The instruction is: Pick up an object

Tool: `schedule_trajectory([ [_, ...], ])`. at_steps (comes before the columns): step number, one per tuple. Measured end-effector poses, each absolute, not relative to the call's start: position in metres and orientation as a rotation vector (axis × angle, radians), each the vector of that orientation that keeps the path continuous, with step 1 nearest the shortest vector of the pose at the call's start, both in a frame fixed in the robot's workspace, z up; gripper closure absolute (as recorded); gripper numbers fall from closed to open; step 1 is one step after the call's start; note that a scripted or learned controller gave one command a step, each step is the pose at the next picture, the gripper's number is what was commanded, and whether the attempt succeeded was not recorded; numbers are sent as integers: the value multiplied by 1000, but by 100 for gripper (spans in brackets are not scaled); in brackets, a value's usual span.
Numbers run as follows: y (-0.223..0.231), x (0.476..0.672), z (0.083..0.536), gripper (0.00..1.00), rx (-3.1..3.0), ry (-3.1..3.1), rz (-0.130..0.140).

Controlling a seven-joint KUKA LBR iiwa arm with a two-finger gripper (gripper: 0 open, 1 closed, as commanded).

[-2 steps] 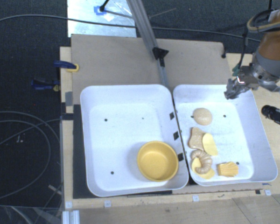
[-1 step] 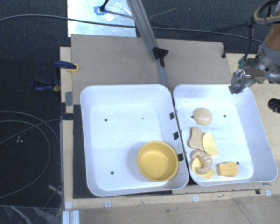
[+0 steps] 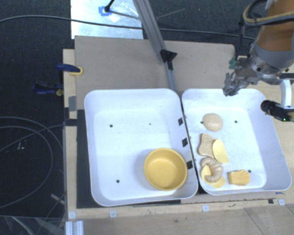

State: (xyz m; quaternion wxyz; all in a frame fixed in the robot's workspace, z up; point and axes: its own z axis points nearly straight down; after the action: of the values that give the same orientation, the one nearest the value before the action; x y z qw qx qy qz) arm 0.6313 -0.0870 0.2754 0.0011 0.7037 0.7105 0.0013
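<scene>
The gripper (image 3: 231,88), its grip state impossible to tell, hangs over the right bin's (image 3: 274,131) far rim, apparently poised above the pale bread roll (image 3: 212,122) and neighbouring food pieces.

blue clamps (image 3: 54,80) at bench (image 3: 127,62) left edge; cables (image 3: 19,146) on floor.

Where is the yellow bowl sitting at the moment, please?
The yellow bowl sits in the left bin, in its near right corner, close to the divide with the right bin that holds the small food pieces.
</scene>
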Motion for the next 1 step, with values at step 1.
schedule_trajectory([
  [1, -33, 629, 276, 100, 2210, 2233, 3],
])
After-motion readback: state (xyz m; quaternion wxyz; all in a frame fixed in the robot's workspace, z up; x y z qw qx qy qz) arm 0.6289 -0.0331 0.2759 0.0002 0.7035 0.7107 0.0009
